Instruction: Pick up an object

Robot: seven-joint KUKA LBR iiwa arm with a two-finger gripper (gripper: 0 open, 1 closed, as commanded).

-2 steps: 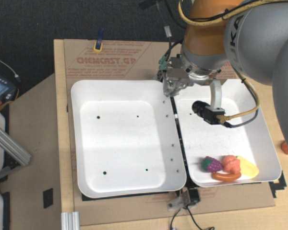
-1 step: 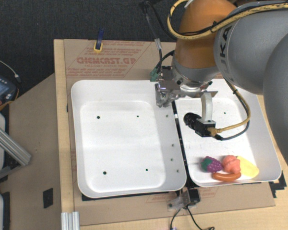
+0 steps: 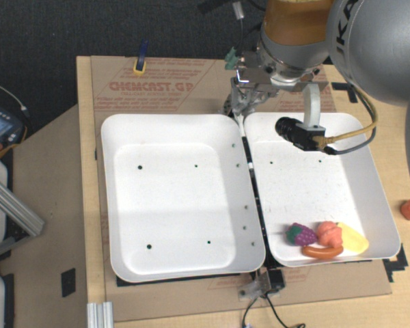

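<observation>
Dark carpet (image 3: 61,19) surrounded the desk (image 3: 89,183), whose cardboard sheet (image 3: 171,80) carried two white bins. Right of the left bin (image 3: 171,190), the gripper (image 3: 242,104) hung over the bins' far junction; whether it was open, I cannot tell. Toy fruits (image 3: 324,240) clustered in the right bin's (image 3: 314,183) near corner.

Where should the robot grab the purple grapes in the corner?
Grip the purple grapes across their bumpy middle, coming straight down from above. The orange fruit crowds their right and the red sausage lies just below, so the left side, toward the bin's wall, looks freer.
</observation>
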